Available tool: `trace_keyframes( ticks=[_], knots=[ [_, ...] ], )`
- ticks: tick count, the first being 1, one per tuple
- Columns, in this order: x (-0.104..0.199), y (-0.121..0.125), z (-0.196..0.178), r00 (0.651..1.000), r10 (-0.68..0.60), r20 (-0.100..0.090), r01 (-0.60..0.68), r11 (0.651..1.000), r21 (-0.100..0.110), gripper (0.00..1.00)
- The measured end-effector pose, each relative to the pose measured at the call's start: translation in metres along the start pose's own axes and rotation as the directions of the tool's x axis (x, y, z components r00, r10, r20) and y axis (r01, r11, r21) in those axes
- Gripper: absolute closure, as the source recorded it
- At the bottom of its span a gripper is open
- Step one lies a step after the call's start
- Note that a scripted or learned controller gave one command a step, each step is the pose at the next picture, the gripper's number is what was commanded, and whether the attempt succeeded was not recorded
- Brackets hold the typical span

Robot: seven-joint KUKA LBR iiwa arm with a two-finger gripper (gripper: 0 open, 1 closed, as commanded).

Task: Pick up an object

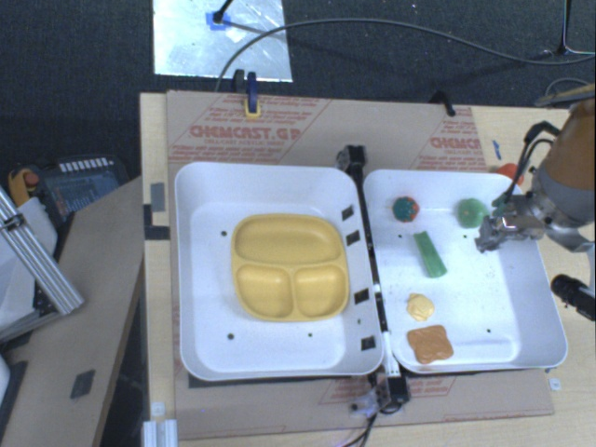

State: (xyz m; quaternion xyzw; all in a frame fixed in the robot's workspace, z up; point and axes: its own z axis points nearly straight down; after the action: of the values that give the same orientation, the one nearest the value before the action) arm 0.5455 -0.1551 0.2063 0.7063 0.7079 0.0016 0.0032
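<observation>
Light was even and fairly bright, with the white bins (270, 180) near overexposed. Strong glare shone off the foil sheet (219, 21) at the far left. Shadows were soft and short. The picture looked slightly grainy, soft overall.

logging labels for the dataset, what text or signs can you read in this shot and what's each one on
"CHEMCAST GP": red print on the brown board behind the left bin.
"CHEMCAST": the same print, slanted, on the board behind the right bin; the rest is too blurred to read.
Dark device at left: any markings are too small to read.
</observation>
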Motion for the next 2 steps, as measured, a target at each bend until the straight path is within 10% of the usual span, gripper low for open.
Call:
trace_keyframes(
  ticks=[2],
  knots=[
    [0.064,0.003,-0.049,1.0,-0.007,-0.005,0.007,1.0,0.004,1.0]
  ],
)
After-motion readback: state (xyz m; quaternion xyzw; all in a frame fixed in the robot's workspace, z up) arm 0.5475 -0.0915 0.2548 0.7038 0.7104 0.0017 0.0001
